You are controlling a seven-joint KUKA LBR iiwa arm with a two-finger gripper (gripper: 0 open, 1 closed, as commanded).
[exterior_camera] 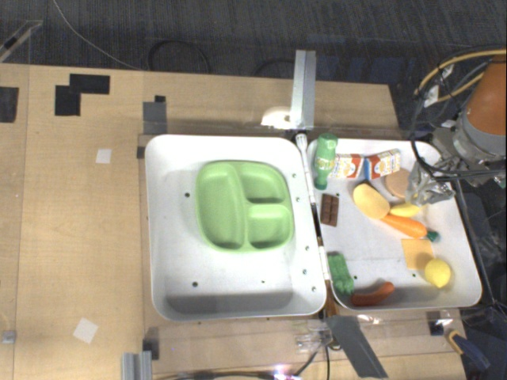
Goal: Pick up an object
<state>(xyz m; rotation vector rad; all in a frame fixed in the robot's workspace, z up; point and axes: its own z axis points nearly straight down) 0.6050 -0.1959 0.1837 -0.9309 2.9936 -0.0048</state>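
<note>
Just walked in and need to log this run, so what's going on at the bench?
A robot arm reaches in from the right over the right bin, which holds toy food. Its end effector sits low by the bin's upper right, near a carrot and a round brown piece. Nothing is visibly held. The left bin holds a green divided tray.

The wooden tabletop (pixel 71 236) carries two shallow white bins touching side by side: the right bin (pixel 467 279) lies beneath the hand (pixel 424 187), the left bin (pixel 170 236) well beyond it, farther left.
</note>
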